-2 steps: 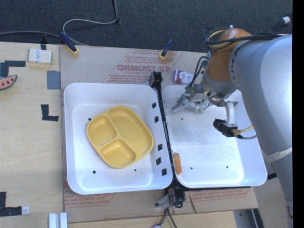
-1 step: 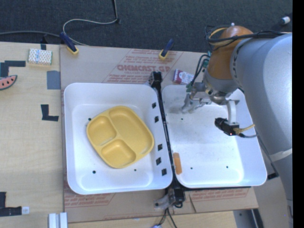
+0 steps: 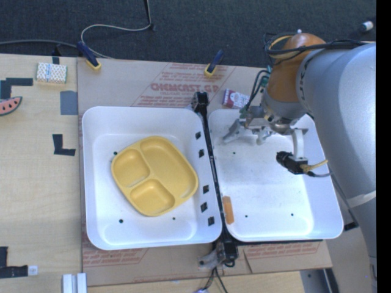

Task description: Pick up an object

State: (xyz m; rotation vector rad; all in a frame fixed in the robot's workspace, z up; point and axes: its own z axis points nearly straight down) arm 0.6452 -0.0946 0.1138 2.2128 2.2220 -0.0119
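A yellow divided tray point(image 3: 154, 174) lies flat in the left bin point(image 3: 98, 224), and a small orange piece point(image 3: 228, 209) rests at the near left edge of the right bin point(image 3: 317, 224). The hand point(image 3: 247, 131) hovers over the right bin's far side, well apart from both, its fingers spread and holding nothing. Closing there would likely catch only air, since no object lies beneath it.

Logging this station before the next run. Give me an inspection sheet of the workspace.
Surface: cardboard sheet on a wooden bench, bearing left bin and right bin side by side.
Job's things: yellow divided tray in the left bin; small orange piece at the right bin's left edge.
Clutter: small packet behind the bins.
Grippers: gripper over the right bin's back part, nothing seen between the jaws.
Cables: black cable behind the bench.
Surroundings: dark floor, tape marks.
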